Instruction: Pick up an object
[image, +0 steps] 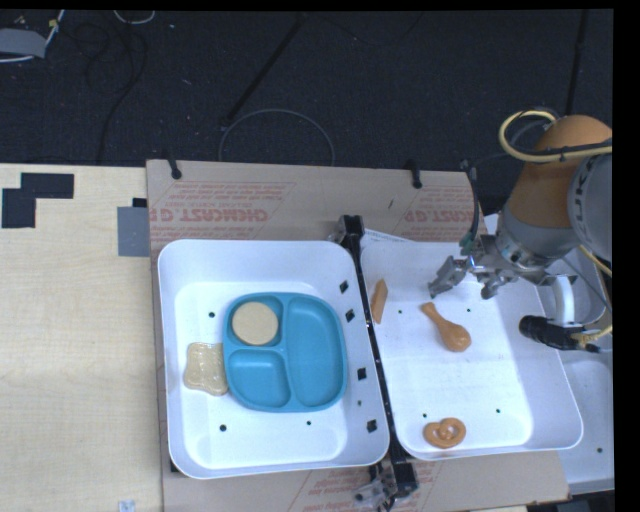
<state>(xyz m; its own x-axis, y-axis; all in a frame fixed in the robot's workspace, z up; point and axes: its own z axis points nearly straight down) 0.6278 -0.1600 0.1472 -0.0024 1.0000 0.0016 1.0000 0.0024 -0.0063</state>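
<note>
My gripper (468, 282) hangs over the far part of the right bin (500, 395), fingers spread open with nothing between them. Just below it and apart from it lies a tan drumstick (447, 328). A small orange-brown sausage (379, 300) rests near the right bin's left wall. A brown pretzel (444, 432) sits by that bin's near edge. In the left bin (190, 280) stands a blue divided plate (300, 365) with a round beige cracker (254, 322) in its upper left compartment. A pale slice of bread (206, 368) lies against the plate's left side.
The two bins meet at a black divider (362, 330) in the middle. They stand on a cardboard sheet (270, 200) on the wooden bench (70, 340). The grey arm with its orange band (560, 180) enters from the upper right.
</note>
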